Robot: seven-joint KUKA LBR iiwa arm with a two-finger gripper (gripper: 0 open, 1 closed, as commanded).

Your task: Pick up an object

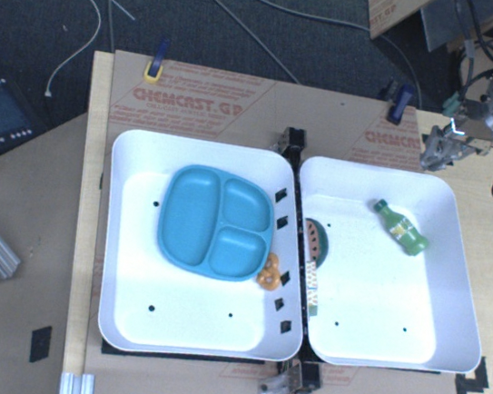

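Gripper (pixel 439 149) hangs outside the right bin (pixel 452 296) at its one o'clock corner — grip state cannot be told. Green bottle (pixel 401 227) lies tilted at the bin's twelve o'clock — nearest, likely target.

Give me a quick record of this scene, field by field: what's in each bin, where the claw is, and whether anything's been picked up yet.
left bin: blue divided plate; small orange-brown item at the plate's lower right edge
right bin: green bottle lying on its side in the upper part; flat patterned item against the left wall
claw: above the right bin's upper edge, outside the bin
claw state: cannot tell
picked up: nothing seen in the claw; the bottle lies in its bin
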